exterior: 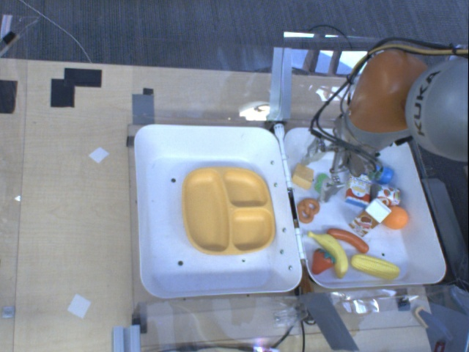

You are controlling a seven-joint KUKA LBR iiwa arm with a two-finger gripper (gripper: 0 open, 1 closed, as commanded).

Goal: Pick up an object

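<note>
Fingers: I see the gripper hanging low in the right bin; its fingertips are too small and cluttered for me to tell their state, and I see nothing held between them.

Landmark: I place everything by the pretzel, which lies near the right bin's left wall.

Gripper position: just up and right of the pretzel, between the cheese wedge and the small cartons.

Nearest candidates: the cheese wedge sits above the pretzel, just left of the gripper; a small green and orange piece lies right at the tips, though I cannot say whether they touch.

Farther out: right of the pretzel are the cartons, a blue piece and an orange; below it lie a sausage, a banana, a strawberry and a yellow corn cob.

Left bin: the left bin holds a yellow divided tray, well left of the pretzel.

Arm: the orange band and grey arm stand above and right of the pretzel.

Progress: by my reading nothing is lifted; every item rests on the bin floor. The approach looks made; the grasp and lift are left.
</note>
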